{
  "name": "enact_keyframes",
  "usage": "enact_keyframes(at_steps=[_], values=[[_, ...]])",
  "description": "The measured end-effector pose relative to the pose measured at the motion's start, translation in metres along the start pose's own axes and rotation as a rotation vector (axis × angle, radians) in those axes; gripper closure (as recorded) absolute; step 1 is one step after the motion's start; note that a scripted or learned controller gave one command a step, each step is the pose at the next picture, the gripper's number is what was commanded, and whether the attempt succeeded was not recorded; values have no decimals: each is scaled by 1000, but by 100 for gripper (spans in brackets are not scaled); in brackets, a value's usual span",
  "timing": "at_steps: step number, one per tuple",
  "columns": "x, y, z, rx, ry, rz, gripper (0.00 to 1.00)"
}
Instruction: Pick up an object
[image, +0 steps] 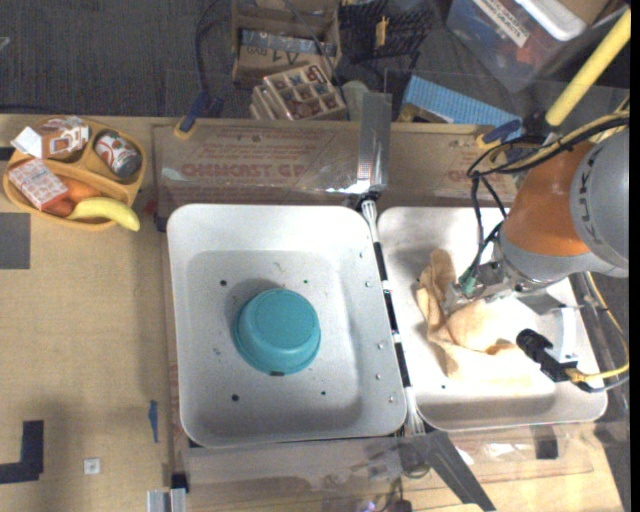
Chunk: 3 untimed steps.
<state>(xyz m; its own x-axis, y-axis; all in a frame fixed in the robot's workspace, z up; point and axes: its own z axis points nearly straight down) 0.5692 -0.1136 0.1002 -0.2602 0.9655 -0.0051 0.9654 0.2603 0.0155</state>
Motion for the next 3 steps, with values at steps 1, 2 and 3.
enact_keyframes(at_steps=[1,2,3], values=[[0,0,0,0,0,0,0],[-1,1,-9,-2,-2,2,100],[-3,1,-18,-4,-5,3,100]])
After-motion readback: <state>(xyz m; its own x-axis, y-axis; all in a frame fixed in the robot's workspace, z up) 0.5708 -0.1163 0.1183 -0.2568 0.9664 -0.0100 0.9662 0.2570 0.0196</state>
